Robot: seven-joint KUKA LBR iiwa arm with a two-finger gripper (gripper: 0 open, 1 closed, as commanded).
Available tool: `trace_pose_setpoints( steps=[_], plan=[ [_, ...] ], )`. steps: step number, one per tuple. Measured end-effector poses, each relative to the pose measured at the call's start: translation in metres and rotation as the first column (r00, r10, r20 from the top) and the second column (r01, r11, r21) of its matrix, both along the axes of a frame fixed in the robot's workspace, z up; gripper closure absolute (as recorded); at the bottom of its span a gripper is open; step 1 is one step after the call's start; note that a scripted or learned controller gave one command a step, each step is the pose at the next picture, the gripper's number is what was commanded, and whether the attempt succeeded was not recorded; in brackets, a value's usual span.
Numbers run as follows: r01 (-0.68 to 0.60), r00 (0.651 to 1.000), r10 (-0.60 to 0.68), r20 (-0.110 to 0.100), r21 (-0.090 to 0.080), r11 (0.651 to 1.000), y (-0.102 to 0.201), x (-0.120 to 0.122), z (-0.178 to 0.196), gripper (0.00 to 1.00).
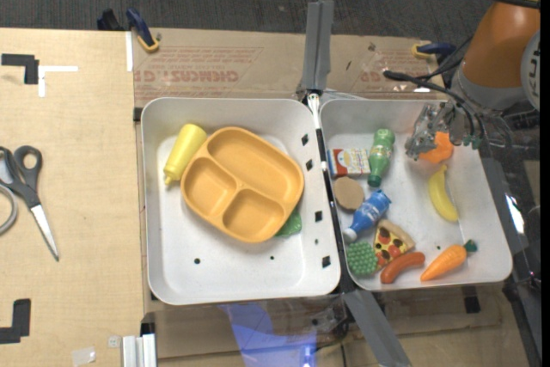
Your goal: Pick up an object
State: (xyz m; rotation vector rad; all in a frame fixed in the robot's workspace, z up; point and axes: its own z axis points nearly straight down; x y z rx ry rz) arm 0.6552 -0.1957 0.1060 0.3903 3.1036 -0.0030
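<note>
Yellow plastic fills most of the left bin (155,271): a bottle (183,152) lies beside a three-part tray (242,182), with a green scrap (290,226) poking out under the tray's right edge. None of that looks like the target now.

Across the divider, the right bin (490,271) holds small toy foods: a carton (347,161), a green bottle (379,155), a brown disc (349,193), a blue bottle (368,215), a pizza slice (392,241), a sausage (401,267), a carrot (445,262) and a banana (442,194).

At the far right the gripper (427,142) hangs low over the bin's upper right part, right at an orange piece (438,150). Whether the claw is wide or closed on it cannot be told; the metal hides the fingers.

That piece is probably hollow plastic: light, stiff, smooth and rounded, so likely to squirt out of a pinch. A hold across its widest middle would seem safest.
</note>
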Motion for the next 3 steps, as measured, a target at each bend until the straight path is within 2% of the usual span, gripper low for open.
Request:
trace_pose_setpoints(
  steps=[1, 2, 3],
  plan=[
    [-0.131, 0.991, 0.131, -0.012, 0.004, 0.991, 0.051, -0.122, -0.014, 1.0],
    [-0.132, 0.991, 0.132, -0.01, 0.003, 0.991, 0.051, -0.121, -0.014, 0.0],
    [-0.069, 0.998, 0.069, -0.01, 0.004, 0.998, 0.102, -0.077, -0.014, 0.0]
  ],
)
